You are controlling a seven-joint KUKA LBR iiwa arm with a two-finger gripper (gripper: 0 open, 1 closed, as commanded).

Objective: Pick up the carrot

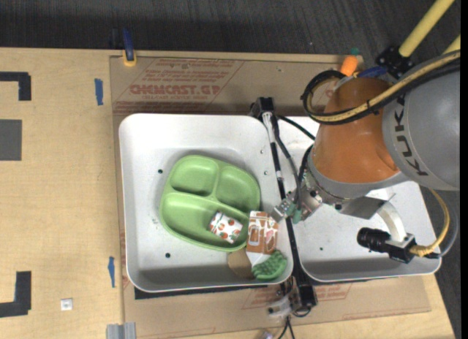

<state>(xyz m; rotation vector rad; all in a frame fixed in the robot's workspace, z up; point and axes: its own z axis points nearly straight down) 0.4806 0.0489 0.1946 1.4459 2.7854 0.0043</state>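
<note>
Black capital letters reading "KUK" are showing on the rounded grey metal casing of the robot arm (431,133) at the right, with the rest of the word running out of sight. Faded red print is lying across the flat brown cardboard sheet (183,85) on the counter just behind the bins; its large line seems to be reading something like "CHEMCAST GP", though the letters are too blurred to be sure, and the smaller lines around it are too faint to be read.
</note>
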